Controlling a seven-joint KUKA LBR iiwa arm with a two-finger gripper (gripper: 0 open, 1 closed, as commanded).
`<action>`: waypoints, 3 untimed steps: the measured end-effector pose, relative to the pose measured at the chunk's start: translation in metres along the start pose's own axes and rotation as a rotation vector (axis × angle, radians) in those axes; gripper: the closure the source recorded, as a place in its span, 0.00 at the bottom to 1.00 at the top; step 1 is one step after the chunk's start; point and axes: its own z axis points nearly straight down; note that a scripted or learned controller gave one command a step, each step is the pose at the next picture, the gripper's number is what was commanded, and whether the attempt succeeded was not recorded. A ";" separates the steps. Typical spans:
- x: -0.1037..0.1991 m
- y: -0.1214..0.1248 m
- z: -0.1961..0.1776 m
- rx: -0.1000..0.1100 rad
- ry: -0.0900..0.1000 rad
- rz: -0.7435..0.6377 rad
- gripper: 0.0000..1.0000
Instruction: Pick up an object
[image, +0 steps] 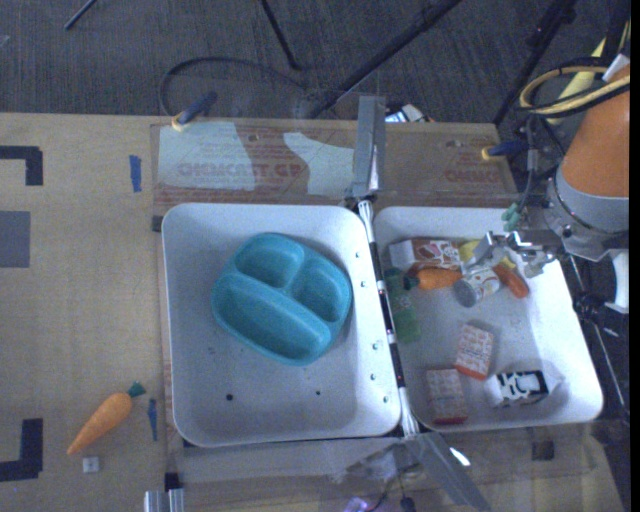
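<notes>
My gripper (516, 250) hangs over the far right part of the right bin (580, 345), under the arm's orange band. Directly below and beside it lie a grey can (468, 291), a small orange piece (516, 283) and an orange toy carrot (436, 280). A printed box (424, 251) lies at the bin's far left, with a green bottle (404, 307) along the left wall. Nearer the front are an orange-and-white packet (474, 350), a pink packet (446, 393) and a black-and-white carton (519, 387). Nothing is visibly held.
The left bin (190, 380) holds a teal divided plate (283, 297). A second toy carrot (100, 422) lies on the bench at the front left. A metal divider runs between the bins. Cables and tripod legs lie behind the bench.
</notes>
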 end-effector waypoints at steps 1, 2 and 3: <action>-0.033 0.000 0.149 -0.002 -0.001 -0.033 0.00; -0.028 -0.035 0.155 -0.006 -0.001 -0.184 0.00; -0.030 -0.035 0.145 -0.010 -0.002 -0.181 1.00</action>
